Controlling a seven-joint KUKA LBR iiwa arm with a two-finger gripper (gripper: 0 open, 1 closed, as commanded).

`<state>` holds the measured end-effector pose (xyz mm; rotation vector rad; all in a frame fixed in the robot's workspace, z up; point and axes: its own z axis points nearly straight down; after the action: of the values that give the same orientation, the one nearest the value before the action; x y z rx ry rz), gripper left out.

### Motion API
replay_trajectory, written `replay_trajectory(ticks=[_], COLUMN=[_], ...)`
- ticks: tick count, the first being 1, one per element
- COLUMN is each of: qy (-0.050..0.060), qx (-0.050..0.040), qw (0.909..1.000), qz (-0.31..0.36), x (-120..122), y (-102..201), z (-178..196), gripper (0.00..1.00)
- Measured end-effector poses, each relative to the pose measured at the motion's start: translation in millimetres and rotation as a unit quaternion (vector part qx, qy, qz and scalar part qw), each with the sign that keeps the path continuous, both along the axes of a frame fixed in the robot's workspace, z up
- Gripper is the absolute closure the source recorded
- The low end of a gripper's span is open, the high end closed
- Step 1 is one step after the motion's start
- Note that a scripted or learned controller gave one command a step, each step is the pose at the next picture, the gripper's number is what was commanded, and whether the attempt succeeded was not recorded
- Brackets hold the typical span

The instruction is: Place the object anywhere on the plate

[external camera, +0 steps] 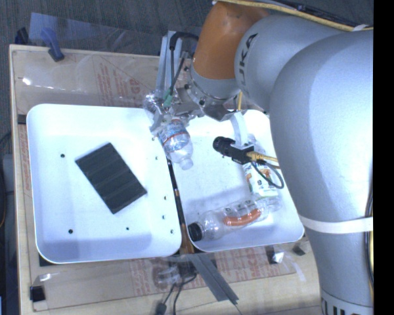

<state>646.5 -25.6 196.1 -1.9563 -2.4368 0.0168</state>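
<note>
grey arm links point(322, 117) loom closest to the lens, and below the orange band the gripper point(163, 113) hangs over the seam between the two bins, its fingers apparently clamped on the upper end of a small clear water bottle point(176, 143). that bottle hangs tilted over the right bin's point(210, 182) left edge. it looks light, thin-walled and slick, likely to squash or swivel if held near the cap, so a hold around the middle of the body would be steadier (my guess). the dark ridged plate point(111, 176) lies flat in the left bin point(52, 130), well apart from the bottle.
</note>
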Motion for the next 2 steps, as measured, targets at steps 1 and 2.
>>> replay_trajectory(ticks=[1, 2], qy=[-0.008, -0.01], qx=[0.0008, 0.0012], qw=[0.9824, 0.9649], qz=[0.187, 0.262], x=[-31, -48], y=[68, 115], z=[-5, 26], gripper=[1.0, 1.0])
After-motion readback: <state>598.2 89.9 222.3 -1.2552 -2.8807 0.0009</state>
